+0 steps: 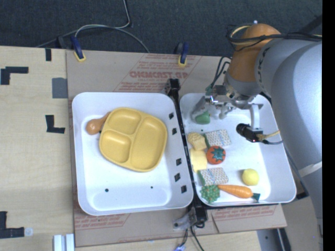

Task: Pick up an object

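My gripper [211, 112] hangs over the far left part of the right bin [272, 156], its two grey fingers spread apart, so it looks open. A small green object [202, 118] lies at the tip of the left finger [199, 109], not clearly between the two. Just below lie a yellow block [196, 139], a checkered cracker [218, 137] and a red tomato [215, 154]. Nearer the front are a second yellow block [198, 160], another cracker [214, 175], a broccoli piece [210, 193], a carrot [235, 191] and a lemon [250, 177].
The left bin [125, 192] holds a yellow divided plate [133, 139] with a brown piece [94, 125] poking out at its left. A black divider [180, 140] runs between the bins. The arm's grey bulk [298, 88] covers the right side.
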Available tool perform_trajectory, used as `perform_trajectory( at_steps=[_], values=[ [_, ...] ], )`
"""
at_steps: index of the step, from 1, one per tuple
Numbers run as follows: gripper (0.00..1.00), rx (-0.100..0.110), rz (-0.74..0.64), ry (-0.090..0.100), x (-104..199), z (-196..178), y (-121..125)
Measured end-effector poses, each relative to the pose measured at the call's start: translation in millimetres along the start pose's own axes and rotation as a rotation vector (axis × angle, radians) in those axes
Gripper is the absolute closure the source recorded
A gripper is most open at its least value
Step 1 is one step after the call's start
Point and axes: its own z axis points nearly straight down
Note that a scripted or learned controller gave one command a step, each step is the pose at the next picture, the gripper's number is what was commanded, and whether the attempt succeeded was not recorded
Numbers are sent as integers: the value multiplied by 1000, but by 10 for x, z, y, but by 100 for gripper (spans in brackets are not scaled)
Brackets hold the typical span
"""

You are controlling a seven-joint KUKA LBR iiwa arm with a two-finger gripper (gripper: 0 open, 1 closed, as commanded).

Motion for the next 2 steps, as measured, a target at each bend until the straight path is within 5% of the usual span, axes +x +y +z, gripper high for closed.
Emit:
perform_trajectory(
  at_steps=[1,2],
  values=[
    [0,1,0,-1,74,214,13],
    [100,0,0,-1,74,110,16]
  ],
)
